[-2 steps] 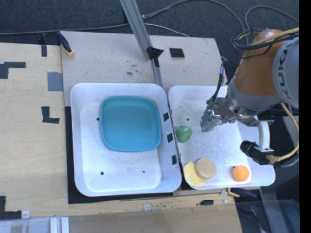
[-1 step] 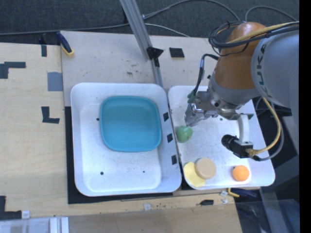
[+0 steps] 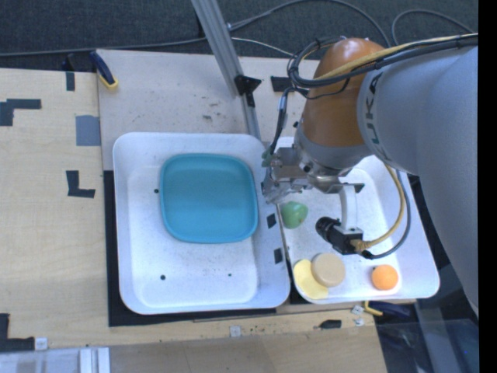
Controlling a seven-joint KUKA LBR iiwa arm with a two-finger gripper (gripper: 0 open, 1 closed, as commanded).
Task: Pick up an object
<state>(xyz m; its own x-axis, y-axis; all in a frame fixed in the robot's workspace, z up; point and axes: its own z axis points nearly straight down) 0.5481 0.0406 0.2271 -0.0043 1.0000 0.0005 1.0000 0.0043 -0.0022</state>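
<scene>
Camera view: the arm's tool (image 3: 281,194) hung low over the right bin (image 3: 404,286), directly above a small green object (image 3: 294,214) that lay just below its tip. Whether the tool was apart or together could not be told. A tan disc (image 3: 328,269) on a yellow piece (image 3: 305,283) and an orange ball (image 3: 384,277) lay farther below; a blue plate (image 3: 208,197) sat to its left. The approach step appeared in hand; the next move called for descending squarely onto the green object.

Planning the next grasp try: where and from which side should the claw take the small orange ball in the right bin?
Grip the orange ball across its middle, coming straight down from above. It is round, sits apart from the yellow and tan pieces, and the bin wall crowds its side.
</scene>
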